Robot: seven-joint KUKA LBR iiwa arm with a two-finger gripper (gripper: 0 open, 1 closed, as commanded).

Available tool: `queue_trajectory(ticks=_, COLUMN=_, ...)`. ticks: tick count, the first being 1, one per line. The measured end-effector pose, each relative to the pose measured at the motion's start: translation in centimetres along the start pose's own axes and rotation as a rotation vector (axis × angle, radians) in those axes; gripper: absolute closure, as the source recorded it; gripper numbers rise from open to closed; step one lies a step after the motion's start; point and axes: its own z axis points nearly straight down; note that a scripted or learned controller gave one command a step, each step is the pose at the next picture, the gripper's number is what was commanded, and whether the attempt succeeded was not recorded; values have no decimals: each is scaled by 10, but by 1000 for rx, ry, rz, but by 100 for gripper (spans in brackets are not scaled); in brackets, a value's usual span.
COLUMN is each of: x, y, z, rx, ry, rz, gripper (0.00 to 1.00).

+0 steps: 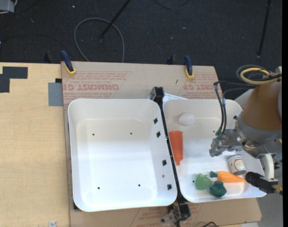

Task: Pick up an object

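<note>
The gripper [219, 145] is seen low in the right bin [200, 112], near its right side; whether its fingers are released or clenched cannot be told. Just near of it, a small can [236, 164] and a toy carrot [230, 177] are found. Two green pieces [202, 181] [218, 189] lie at the near wall, an orange cylinder [176, 146] along the left wall, and a white lump [186, 119] far.
</note>
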Motion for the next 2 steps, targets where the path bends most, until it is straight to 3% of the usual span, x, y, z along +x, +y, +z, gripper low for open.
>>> queue_trajectory(ticks=2, x=-14, y=-5, z=-103, rx=-1, ry=0, rz=0, gripper=100)
